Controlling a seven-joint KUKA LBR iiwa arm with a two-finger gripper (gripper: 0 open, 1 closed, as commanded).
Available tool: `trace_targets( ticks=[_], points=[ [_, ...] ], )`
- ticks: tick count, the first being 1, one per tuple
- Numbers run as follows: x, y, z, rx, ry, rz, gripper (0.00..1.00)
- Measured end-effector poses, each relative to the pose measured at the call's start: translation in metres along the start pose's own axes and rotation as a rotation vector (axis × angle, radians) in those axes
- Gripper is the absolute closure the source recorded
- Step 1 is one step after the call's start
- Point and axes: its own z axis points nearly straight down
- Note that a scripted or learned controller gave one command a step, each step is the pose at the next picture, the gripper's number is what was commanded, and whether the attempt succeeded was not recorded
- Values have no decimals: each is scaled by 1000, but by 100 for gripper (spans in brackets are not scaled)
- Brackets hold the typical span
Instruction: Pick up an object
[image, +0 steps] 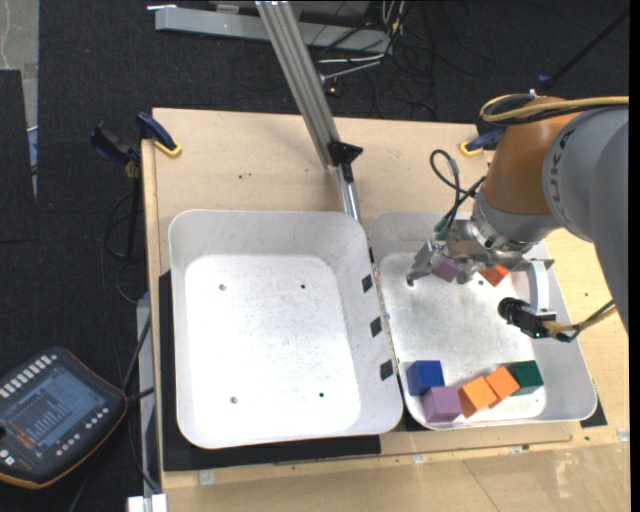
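My gripper (437, 266) hangs over the back part of the right bin (455, 330), below the arm's orange band. A small purple block (447, 269) shows right at the gripper, partly hidden by it. I cannot tell whether the block is held or lies on the bin floor beneath. An orange block (492, 276) peeks out just to the right, under the wrist. Along the bin's front edge lie a blue block (425, 376), a purple block (442, 402), an orange block (479, 392) and a green block (522, 377).
The left bin (265, 320) lies beside the right one, with a raised divider edge (378, 320) between them. A metal pole (305, 85) slants in from the back. A black cable fitting (520, 316) hangs at the arm's side.
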Motion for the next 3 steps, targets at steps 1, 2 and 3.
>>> trace_targets(
  ticks=[1,2,3],
  points=[
    [-1,2,-14,-7,-1,2,100],
    [9,6,-70,-12,-1,-3,100],
    [9,7,-117,-12,-2,-2,100]
  ],
)
